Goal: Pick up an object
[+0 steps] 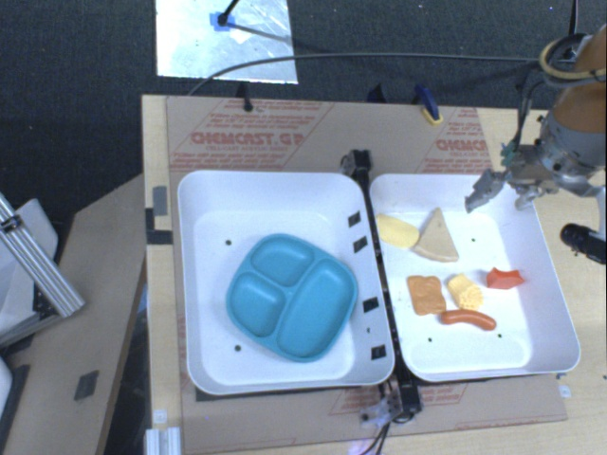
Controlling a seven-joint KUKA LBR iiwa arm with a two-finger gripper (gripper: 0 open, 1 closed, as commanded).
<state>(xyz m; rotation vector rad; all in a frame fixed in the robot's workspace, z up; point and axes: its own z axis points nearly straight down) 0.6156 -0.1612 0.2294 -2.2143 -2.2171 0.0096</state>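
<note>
The right bin [545, 349] holds several toy foods: a yellow oval piece [398, 230], a beige wedge [436, 238], an orange toast slice [427, 294], a yellow corn piece [465, 292], a red sausage [468, 319] and a small red piece [505, 278]. My gripper [502, 195] hangs over the far right part of this bin, up and to the right of the wedge. Its fingers [479, 193] are spread open with nothing between them.
The left bin [204, 254] holds a blue divided plate [292, 297]. A black divider with clips [370, 254] runs between the bins. The arm's wrist [579, 131] reaches in from the right. A foil sheet [223, 27] lies beyond the bench.
</note>
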